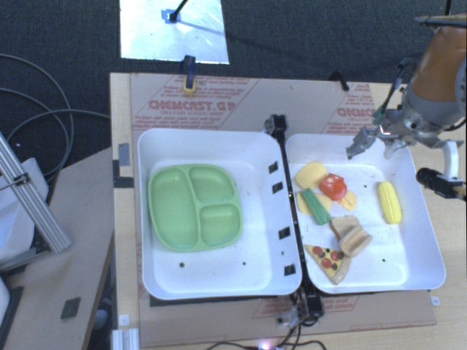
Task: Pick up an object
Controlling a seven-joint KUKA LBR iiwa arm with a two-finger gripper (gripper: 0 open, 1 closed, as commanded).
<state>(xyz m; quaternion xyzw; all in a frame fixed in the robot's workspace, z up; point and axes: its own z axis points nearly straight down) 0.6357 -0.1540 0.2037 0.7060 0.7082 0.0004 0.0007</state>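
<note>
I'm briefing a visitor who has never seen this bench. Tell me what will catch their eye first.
First, the pale green plastic divided tray lying alone in the left white bin. Next, the bright cluster of toy food in the right white bin: a red tomato piece, a yellow corn cob, a pizza slice. The claw hangs over that bin's far edge.

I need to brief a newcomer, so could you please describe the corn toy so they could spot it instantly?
Look in the right-hand white bin, where the toy food lies. The corn cob rests alone near the right wall, apart from the clustered pieces. It is the only long, all-yellow, ridged item there.
</note>
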